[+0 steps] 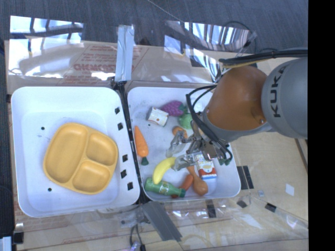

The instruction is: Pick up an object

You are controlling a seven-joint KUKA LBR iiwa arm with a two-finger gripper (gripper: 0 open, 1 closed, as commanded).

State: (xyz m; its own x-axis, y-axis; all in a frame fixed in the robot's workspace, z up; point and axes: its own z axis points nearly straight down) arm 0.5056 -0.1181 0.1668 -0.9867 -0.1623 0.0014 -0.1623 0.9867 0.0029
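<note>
My gripper [178, 149] hangs low over the middle of the right bin [137, 102], its metal fingers spread, with nothing visibly between them. Just below and left of it lies a yellow banana [163, 169]. An orange carrot [141, 141] lies to its left near the bin's divider side. A green bottle [164, 188] rests along the bin's near wall. A small carton with red and blue print [206, 170] sits under the wrist. Purple grapes [173, 107], a white block [157, 116] and a green item [185, 122] lie toward the far side.
The left bin [26, 114] bears a yellow divided plate [80, 157]. Brown and orange toy pieces [194, 183] lie by the carton. The orange wrist band and cables [235, 106] overhang the right bin's right side. Cardboard and tape lie behind the bins.
</note>
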